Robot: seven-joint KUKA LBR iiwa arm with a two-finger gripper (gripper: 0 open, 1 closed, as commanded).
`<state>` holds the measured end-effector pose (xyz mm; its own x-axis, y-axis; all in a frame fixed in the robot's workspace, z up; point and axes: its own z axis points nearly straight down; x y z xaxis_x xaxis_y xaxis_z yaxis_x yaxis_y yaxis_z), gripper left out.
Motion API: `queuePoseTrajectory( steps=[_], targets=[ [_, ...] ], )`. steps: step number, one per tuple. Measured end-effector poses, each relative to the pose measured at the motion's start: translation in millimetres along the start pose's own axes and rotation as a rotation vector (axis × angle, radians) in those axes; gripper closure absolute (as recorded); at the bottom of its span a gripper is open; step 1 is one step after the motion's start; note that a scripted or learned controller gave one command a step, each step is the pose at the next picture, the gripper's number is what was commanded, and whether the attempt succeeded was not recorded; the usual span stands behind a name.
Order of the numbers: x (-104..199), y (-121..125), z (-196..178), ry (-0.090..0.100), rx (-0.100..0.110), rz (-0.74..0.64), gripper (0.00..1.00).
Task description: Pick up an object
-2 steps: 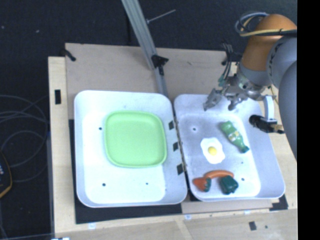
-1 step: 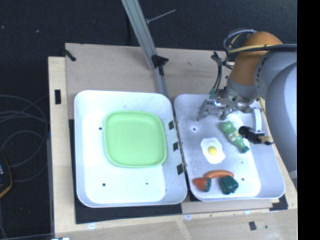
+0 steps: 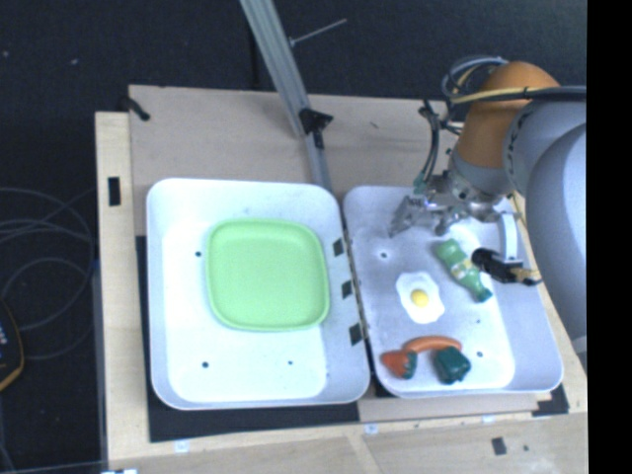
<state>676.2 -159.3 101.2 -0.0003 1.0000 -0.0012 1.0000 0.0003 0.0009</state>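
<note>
The pincer (image 3: 427,215) hangs open by the green bottle (image 3: 462,268), which looks light, hard and smooth; grab its middle.

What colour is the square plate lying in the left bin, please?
Light green; the plate shows plainly in the camera view, in the left bin.

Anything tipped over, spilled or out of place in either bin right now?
Nothing stands out. The green plate lies flat in the left bin; the fried egg, green bottle and other toys rest inside the right bin.
</note>
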Motion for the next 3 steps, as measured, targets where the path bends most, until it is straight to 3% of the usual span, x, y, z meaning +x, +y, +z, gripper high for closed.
queuePoseTrajectory(
  steps=[1, 3],
  targets=[
    [-0.5, 0.4, -11.1, -0.001, -0.002, -0.001, 1.0],
    [3.9, 5.1, -120.3, 0.001, -0.004, 0.0, 1.0]
  ],
)
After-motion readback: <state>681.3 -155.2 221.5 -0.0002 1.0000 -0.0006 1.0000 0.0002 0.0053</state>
